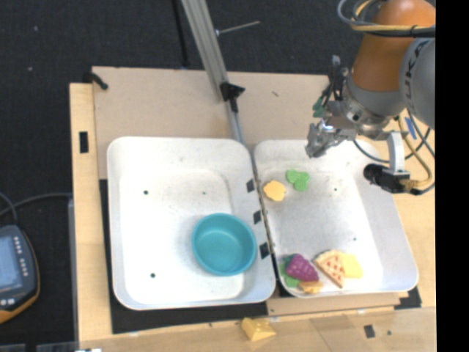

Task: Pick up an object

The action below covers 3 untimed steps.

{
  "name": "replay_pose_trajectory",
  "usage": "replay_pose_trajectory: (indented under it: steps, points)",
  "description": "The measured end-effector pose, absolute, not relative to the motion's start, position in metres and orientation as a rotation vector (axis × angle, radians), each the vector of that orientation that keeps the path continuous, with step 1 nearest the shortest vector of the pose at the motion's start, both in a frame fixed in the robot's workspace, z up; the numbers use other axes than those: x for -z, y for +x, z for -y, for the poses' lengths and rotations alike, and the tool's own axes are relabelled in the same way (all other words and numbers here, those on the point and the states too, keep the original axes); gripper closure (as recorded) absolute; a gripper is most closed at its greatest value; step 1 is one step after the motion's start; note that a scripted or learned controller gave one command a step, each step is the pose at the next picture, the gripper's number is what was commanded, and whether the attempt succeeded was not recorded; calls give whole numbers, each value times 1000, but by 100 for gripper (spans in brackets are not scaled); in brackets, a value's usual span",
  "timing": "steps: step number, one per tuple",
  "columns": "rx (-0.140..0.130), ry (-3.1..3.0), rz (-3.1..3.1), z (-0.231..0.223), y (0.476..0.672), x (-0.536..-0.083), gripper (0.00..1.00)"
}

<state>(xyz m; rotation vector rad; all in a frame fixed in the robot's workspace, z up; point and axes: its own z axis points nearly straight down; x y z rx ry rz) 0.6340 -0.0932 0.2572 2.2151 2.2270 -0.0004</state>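
My gripper (pixel 316 147) hangs over the far edge of the right bin (pixel 381 218), with nothing seen between its fingers. A small green piece (pixel 297 180) lies just below and left of it, with a round yellow-orange piece (pixel 274 191) beside that, near the divide. At the right bin's near edge sit a purple grape bunch (pixel 300 268), a pizza slice (pixel 332 267) and a yellow piece (pixel 352 267). A teal bowl (pixel 224 243) stands in the left bin (pixel 146 196).
A slanted metal pole (pixel 209 46) rises from the bench behind the bins. A yellow wedge (pixel 256 329) lies on the bench in front of the bins. A handheld pendant (pixel 13 268) sits at the far left.
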Motion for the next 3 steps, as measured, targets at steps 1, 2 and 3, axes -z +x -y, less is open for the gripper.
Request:
replay_pose_trajectory:
  steps: [1,2,3]
  points:
    - [1,2216,-2227,45,637,-245,100]
    - [2,2217,-2228,0,637,-237,100]
    - [-3,2213,-2229,-61,644,-232,100]
